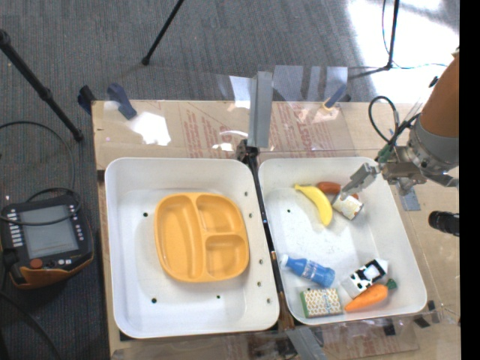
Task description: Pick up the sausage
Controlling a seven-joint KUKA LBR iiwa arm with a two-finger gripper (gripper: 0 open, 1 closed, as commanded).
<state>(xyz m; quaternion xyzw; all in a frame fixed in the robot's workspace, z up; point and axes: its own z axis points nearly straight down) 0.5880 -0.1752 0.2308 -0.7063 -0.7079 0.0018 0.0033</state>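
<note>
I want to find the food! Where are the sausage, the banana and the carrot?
sausage (328, 187), camera view, middle of its brown body
banana (318, 203), camera view, middle of its yellow curve
carrot (367, 298), camera view, orange body

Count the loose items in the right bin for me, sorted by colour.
Yellow: 1, the curved yellow banana
Brown-red: 1, the short sausage
Orange: 1, the carrot
Blue: 1, the small plastic bottle
Pale cream: 1, the block by the gripper
Black and white: 1, the carton
Green-edged: 1, the patterned packet
Total: 7
</note>
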